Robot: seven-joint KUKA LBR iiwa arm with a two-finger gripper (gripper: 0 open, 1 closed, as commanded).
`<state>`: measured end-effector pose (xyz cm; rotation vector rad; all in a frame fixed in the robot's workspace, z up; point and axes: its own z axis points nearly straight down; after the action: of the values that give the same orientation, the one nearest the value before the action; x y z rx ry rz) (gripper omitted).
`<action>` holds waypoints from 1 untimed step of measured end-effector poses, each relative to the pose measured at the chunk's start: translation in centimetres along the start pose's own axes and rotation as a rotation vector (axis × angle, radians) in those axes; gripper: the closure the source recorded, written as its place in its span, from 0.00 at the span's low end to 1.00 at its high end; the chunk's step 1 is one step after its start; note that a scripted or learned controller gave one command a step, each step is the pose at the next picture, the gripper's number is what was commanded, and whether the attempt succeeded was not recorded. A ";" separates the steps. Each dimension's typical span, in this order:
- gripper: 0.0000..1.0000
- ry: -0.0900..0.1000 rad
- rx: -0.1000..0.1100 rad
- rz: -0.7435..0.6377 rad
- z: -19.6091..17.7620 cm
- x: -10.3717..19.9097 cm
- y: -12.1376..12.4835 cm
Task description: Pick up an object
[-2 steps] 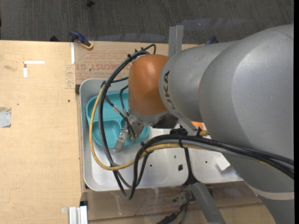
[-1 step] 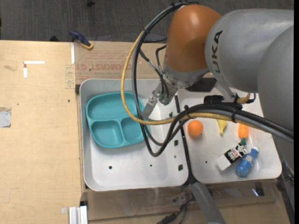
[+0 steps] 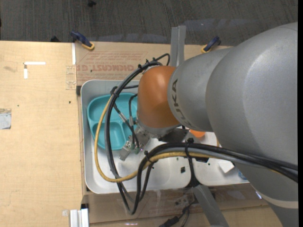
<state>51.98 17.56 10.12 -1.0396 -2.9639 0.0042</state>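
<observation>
One teal tray (image 3: 105, 122) is seen by the left wall of the left bin (image 3: 90, 174) — the gripper (image 3: 129, 148) is lowered beside it, nothing visibly lifted; jaw state cannot be told.

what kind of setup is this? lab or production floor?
Likely a robotics lab bench rather than a production line: a plywood tabletop with clamps at its edge, a shallow white bin holding a teal divided tray, and loose cables draped from the grey arm.
</observation>
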 end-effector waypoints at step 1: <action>0.00 0.075 0.059 -0.183 1.6 -5.4 5.4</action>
<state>59.59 18.43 8.52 -0.7429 -2.9584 0.0505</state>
